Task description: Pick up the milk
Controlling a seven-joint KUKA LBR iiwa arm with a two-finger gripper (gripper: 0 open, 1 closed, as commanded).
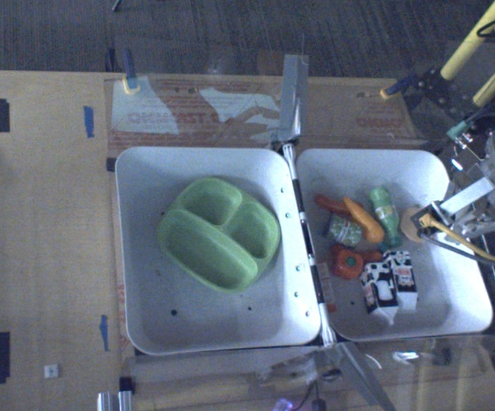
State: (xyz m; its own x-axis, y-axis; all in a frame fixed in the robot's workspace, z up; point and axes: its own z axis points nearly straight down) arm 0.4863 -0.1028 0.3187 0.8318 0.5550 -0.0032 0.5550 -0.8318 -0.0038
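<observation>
Gripper (425, 223) sat over right bin (466, 302) edge, grip state unclear, apart from milk (388, 286) lying by carrot (364, 219) and bottle (384, 212).

You have the milk (389, 286) in the right-hand bin (462, 302), toward its near edge and a little left of the bin's middle. It shows as small cartons with black-and-white cow patches, lying close together side by side, their white ends pointing toward the near rim. Whether you are looking at one carton or two touching ones is hard to tell. The upper end sits just beside a red item (348, 264).
</observation>
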